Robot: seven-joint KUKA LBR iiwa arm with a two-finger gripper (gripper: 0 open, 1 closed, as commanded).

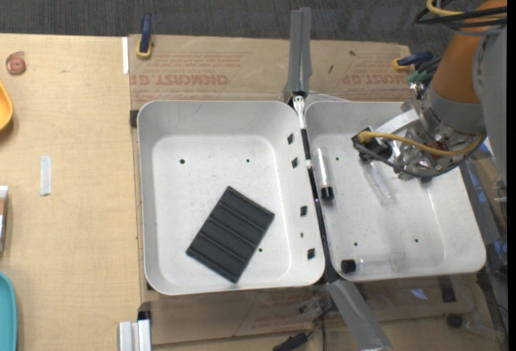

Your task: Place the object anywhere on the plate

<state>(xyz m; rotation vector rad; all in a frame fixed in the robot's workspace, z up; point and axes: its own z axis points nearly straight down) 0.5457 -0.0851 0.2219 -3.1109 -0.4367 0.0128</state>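
A dark ribbed rectangular plate (231, 234) lies tilted on the floor of the left bin (161, 180). In the right bin (451, 244), a slim white pen-like tube with a black tip (322, 174) lies along the left wall. A small clear object (380, 185) rests near the bin's middle. My gripper (413, 164) hangs low over the upper right part of the right bin, just right of the clear object. Nothing can be made out between its fingers.
A small black piece (348, 266) sits at the right bin's front left corner. A metal divider rail (300, 59) runs between the bins. Blue and yellow clamps (145, 39) hold the cardboard backing. An orange thing (4, 109) lies at the far left of the bench.
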